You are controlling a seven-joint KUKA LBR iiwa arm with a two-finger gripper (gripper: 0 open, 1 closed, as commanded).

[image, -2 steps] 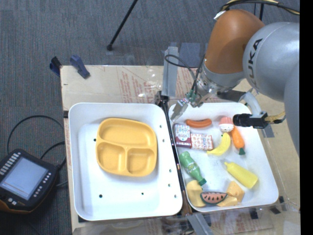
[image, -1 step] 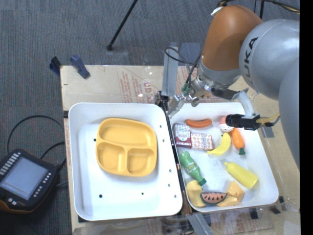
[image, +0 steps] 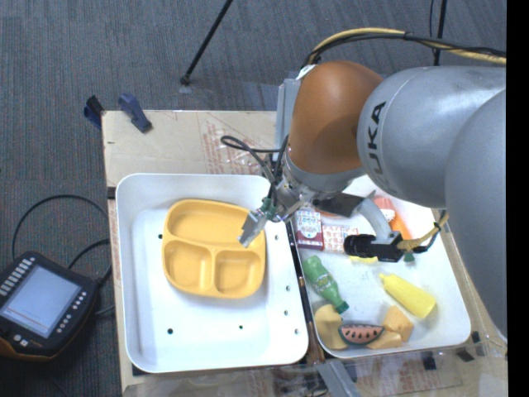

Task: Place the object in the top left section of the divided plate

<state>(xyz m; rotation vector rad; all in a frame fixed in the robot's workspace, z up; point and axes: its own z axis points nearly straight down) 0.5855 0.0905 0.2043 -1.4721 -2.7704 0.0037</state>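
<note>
At frame centre, your gripper hung over the right rim of the yellow plate; I could not tell its state or the object. The plate's big upper section lay left of it.

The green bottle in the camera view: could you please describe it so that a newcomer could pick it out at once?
Start at the right-hand white bin, the one crowded with toy food. Along its left wall, just below the small red-and-white carton, lies the green bottle, on its side and slanted. It is the one all-green thing there; its neighbours are the yellow bottle and a watermelon slice.
</note>
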